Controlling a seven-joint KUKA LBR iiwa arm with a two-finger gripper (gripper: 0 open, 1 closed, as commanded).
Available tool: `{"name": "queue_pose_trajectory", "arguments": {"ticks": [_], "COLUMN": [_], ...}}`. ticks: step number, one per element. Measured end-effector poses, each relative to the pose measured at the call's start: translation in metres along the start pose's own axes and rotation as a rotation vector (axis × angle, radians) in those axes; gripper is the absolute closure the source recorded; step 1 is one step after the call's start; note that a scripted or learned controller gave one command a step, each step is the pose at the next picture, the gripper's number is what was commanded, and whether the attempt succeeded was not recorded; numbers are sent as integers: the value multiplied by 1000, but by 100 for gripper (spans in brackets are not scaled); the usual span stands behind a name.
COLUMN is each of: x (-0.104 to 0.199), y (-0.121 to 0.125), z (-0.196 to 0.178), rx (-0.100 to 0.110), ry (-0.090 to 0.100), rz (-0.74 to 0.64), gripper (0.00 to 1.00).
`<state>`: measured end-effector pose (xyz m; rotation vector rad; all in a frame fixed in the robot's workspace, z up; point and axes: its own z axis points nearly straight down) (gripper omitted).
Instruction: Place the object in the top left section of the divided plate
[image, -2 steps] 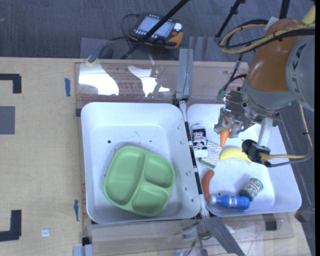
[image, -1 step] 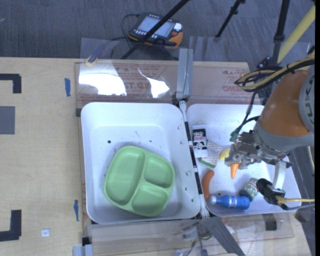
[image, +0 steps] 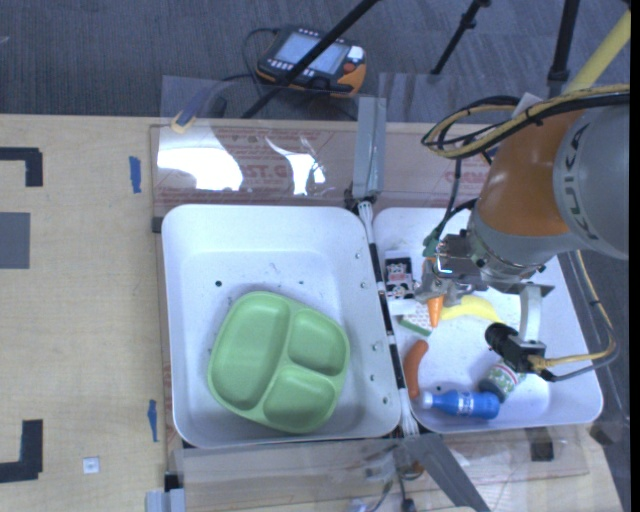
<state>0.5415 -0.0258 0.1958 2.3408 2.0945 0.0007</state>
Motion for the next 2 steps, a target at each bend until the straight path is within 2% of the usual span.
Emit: {"name": "queue_pose_trajectory", "arguments": {"ticks": [1, 2], "x": [8, 74], "y": [2, -12], "z": [1, 9], "rx": [0, 5], "ry": [0, 0], "rz": [81, 163], "gripper": [100, 100]}}
